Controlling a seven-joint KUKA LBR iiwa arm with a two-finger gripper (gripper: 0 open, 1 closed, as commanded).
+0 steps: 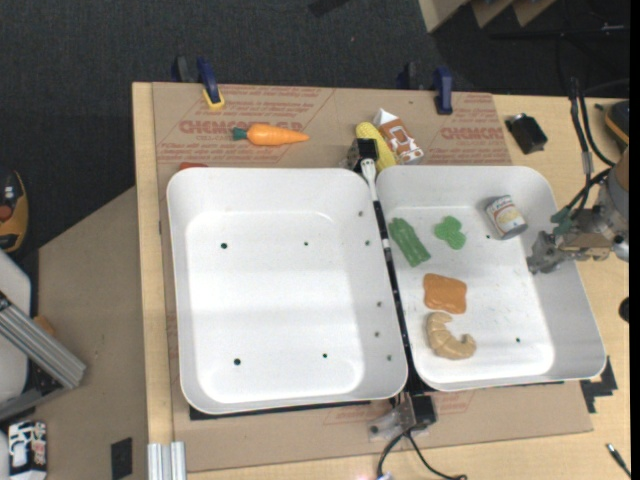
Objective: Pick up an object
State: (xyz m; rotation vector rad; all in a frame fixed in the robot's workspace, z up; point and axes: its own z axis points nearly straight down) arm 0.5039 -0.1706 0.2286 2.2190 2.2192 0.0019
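Observation:
The right bin [520, 363] holds several small items: a long green block [408, 241], a small green lumpy piece [450, 232], a silver can [505, 216] lying on its side, an orange chunk [445, 293] and a tan croissant-shaped piece [450, 336]. My gripper [548, 251] hangs low over the right bin's right edge, just right of and slightly below the can. Nothing shows in its grasp. It stands apart from the can and from every other item.
The left bin [270, 288] lies beside the right one. Behind the bins, on the brown board, rest a carrot [270, 136], a banana [372, 140] and a small carton [400, 140]. Two blue clamps [210, 83] grip the board's far edge. Cables run at the right.

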